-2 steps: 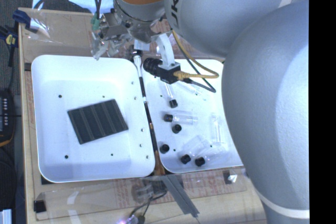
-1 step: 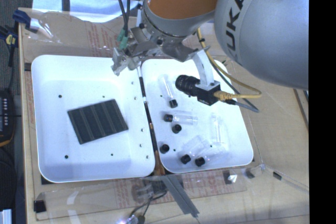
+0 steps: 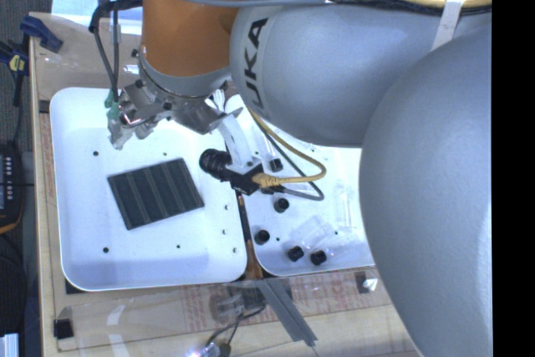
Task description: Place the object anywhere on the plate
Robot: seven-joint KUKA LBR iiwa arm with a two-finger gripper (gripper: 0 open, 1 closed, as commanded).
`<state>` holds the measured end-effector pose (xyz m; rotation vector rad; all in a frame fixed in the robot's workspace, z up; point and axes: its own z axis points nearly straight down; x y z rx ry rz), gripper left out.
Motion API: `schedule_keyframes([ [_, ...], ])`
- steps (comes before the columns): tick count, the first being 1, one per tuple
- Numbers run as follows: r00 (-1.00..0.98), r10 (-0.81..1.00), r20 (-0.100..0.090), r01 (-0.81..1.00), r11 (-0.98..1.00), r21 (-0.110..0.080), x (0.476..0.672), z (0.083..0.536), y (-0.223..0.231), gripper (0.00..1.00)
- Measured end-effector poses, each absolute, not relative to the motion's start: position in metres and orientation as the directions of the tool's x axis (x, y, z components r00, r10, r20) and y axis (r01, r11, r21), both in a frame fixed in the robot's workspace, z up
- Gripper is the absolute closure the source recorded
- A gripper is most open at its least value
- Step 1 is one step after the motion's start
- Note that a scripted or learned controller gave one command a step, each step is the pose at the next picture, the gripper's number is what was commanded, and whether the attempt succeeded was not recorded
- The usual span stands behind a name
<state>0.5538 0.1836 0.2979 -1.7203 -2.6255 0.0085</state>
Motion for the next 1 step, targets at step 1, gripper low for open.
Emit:
schedule_keyframes([
  [1,-0.285,0.959,0.0,0.959,0.285,-0.008,0.4866,0.1438,0.2018,1.0],
])
